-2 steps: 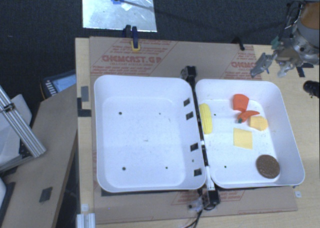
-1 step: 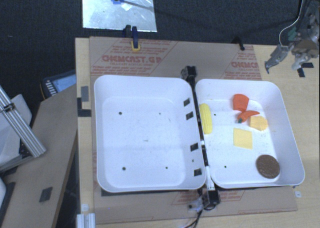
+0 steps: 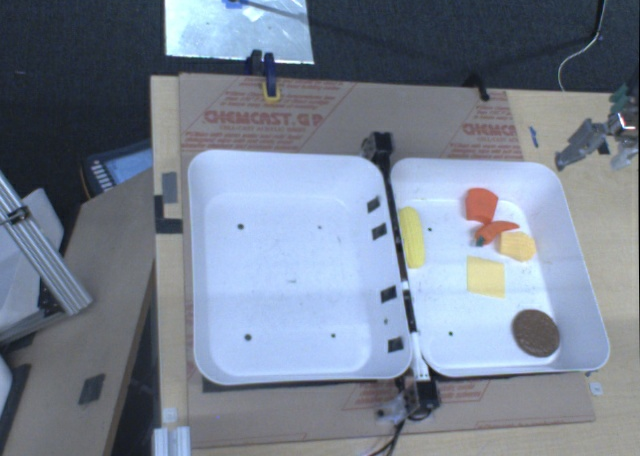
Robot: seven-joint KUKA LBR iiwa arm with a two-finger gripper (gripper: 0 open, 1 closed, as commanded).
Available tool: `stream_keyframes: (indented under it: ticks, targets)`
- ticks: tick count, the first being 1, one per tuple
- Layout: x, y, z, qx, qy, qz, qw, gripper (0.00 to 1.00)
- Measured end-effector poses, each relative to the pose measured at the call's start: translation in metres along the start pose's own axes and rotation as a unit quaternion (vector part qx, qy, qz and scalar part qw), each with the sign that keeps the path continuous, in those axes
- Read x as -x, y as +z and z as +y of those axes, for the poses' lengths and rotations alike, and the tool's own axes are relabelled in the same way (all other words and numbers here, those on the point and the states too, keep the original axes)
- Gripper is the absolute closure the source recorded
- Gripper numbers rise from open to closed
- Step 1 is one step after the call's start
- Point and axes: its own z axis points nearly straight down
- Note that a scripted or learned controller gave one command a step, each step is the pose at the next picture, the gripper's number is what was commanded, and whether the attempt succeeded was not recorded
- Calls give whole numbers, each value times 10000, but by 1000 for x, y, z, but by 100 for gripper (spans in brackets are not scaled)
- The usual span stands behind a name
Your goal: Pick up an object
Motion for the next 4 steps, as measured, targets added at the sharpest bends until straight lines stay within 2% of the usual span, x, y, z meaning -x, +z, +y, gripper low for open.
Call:
stream_keyframes:
  ticks: [1, 2, 3, 4]
  targets:
    - [-2, -72, -1, 37, -27, -11, 10000, 0]
    - [-1, -163, 10, 54, -34, -18, 10000, 0]
    - [-1, -169, 10, 29, -47, -14, 10000, 100]
    - [-2, -200, 45, 22, -36, -14, 10000, 100]
